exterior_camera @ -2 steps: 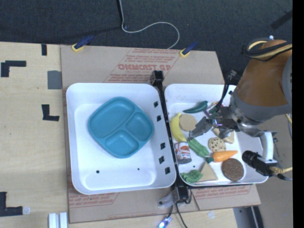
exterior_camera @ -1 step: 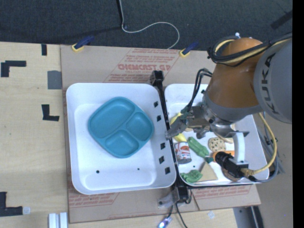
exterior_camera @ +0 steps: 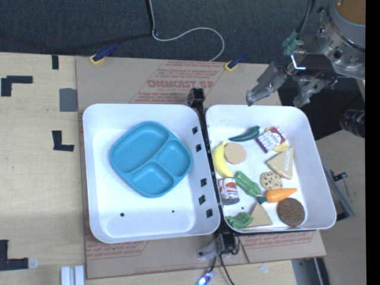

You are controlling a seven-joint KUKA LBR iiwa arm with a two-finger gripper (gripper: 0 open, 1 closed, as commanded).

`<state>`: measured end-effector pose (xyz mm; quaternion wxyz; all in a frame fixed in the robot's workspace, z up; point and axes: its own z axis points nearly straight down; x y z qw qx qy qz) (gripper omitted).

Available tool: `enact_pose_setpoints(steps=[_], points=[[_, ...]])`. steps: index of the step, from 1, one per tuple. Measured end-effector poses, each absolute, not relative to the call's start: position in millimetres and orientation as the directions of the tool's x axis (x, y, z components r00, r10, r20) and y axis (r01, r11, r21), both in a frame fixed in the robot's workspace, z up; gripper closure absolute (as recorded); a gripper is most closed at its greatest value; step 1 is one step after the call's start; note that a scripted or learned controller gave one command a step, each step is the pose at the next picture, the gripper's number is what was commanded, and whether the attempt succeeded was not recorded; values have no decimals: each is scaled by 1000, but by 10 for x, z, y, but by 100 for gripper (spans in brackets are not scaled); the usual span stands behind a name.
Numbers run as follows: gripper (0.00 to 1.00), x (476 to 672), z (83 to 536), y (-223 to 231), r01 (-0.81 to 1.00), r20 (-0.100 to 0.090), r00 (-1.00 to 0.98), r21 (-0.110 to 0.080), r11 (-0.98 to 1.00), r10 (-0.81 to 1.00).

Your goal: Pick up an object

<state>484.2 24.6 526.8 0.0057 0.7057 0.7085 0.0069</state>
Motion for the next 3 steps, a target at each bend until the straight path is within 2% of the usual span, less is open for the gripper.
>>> enact_pose_setpoints(steps=[1,2,3], points=[[100,4842,5274,250,1000,-1,-3,0,3,1000],[100,4836,5348,1009,1000,1,-8,0,8,1000],[100,4825,4178,204,1000,-3,7,-14,-7,1000]])
